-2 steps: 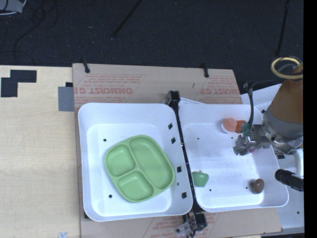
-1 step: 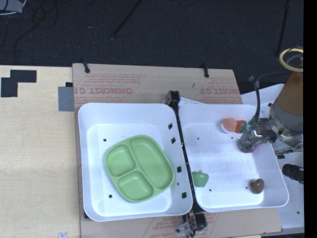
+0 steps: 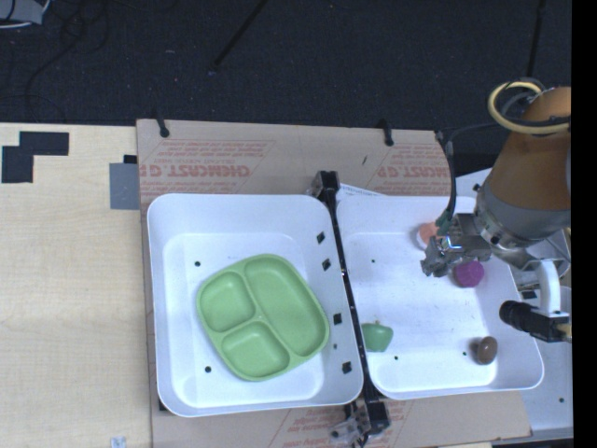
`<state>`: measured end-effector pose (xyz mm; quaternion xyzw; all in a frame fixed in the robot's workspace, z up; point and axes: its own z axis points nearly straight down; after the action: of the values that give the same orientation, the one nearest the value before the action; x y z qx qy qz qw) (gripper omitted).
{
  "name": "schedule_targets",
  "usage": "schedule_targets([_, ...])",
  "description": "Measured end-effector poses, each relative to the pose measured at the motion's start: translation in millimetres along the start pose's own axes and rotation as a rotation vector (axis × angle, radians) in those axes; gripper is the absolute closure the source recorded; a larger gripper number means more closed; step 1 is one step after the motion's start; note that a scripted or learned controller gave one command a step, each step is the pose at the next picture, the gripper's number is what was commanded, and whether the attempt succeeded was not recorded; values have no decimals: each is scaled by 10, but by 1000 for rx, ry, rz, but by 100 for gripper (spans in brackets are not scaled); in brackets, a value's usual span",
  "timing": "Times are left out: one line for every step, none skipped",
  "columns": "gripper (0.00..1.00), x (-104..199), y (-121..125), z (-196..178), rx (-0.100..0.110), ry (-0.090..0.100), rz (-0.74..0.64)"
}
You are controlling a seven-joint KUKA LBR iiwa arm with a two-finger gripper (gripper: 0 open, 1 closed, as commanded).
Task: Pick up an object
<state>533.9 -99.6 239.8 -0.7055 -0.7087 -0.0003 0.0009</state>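
Reaching in from the right, the grey arm with its orange band hangs over the right bin, and its gripper sits low near that bin's upper right part. Whether the fingers are apart or together cannot be told, since the metal parts at the tip blur into one dark cluster.

Just right of the gripper tip lies a small purple object, touching or nearly touching the gripper body; nothing can be seen clamped between the fingers. A small orange-pink object shows just left of the gripper, partly hidden by it. Lower in the same bin, near the right wall, rests a small brown round object. A green object lies close against the bin's left wall, beside the divider where the 2 bins meet.

The left bin holds 1 light green plate with 3 compartments, lying flat and turned at an angle, well apart from the gripper.

Both bins sit on a brown cardboard sheet with red printing, which rests on the pale wooden table. Dark carpet with cables fills the background beyond the table.
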Motion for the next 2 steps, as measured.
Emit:
schedule_targets([100, 493, 40, 27, 2, 1, 0])
schedule_targets([100, 917, 203, -13, 1, 0, 0])
